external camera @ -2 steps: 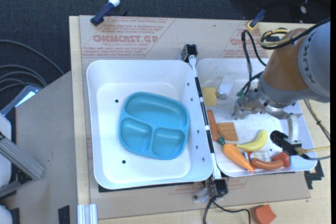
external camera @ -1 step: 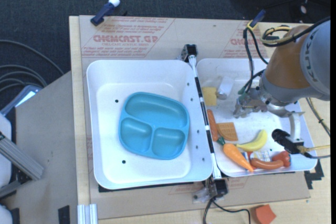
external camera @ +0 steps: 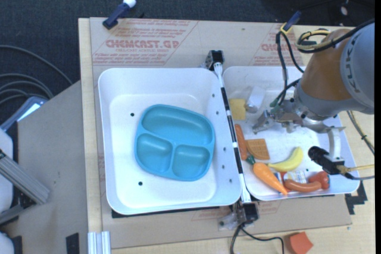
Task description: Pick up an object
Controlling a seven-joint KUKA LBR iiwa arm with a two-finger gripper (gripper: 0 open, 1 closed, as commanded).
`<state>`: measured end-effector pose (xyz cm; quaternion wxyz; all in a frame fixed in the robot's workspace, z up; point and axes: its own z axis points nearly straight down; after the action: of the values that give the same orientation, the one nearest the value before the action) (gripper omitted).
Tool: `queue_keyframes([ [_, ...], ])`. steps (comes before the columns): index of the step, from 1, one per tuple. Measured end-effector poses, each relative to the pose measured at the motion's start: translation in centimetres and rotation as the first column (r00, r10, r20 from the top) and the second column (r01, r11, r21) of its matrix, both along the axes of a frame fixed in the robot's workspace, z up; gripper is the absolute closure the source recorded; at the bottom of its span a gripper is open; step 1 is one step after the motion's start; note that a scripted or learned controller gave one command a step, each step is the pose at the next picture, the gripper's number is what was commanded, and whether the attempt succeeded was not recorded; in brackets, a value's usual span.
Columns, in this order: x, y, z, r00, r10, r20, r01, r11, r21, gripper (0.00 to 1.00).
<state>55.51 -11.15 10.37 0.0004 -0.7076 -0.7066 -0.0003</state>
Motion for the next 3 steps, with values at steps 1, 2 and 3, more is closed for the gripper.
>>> queue_keyframes([
  [1,-6.0,1.9,-2.0,1.000,0.001,-0.003,-0.001,1.000,0.000,0.00],
  [2,-6.0,1.9,-1.0,1.000,0.000,0.000,0.000,1.000,0.000,1.00],
  [3,-7.6,11.6,8.1,1.000,0.003,-0.001,-0.003,1.000,0.000,1.00],
])
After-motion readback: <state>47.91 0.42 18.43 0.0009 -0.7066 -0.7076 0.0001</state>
